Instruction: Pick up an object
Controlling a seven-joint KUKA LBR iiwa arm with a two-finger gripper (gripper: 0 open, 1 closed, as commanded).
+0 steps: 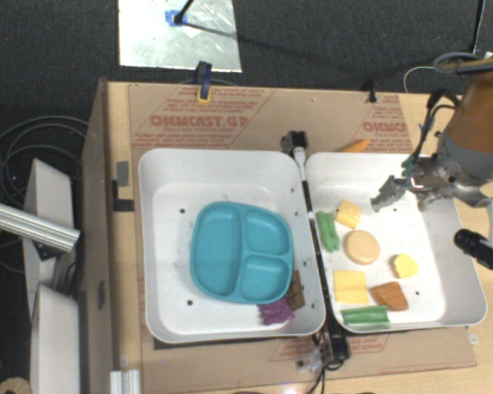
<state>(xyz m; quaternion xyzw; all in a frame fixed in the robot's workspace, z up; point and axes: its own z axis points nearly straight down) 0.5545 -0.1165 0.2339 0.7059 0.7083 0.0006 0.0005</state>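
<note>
My gripper point(407, 197) hangs over the upper part of the right bin point(468, 302), open, with nothing between its fingers. Just left of and below it lie a yellow chunk point(347, 214), a green piece point(327, 231) and a round tan disc point(362, 246). Nearer the front are a small yellow piece point(405, 265), a yellow square block point(350, 286), a brown-orange piece point(389, 295) and a green bar point(364, 317).
The left bin point(160, 220) holds a teal divided plate point(241, 251), with a purple item point(274, 312) and a brown item point(297, 290) at its front right. An orange thing point(355, 146) lies on the cardboard behind the right bin.
</note>
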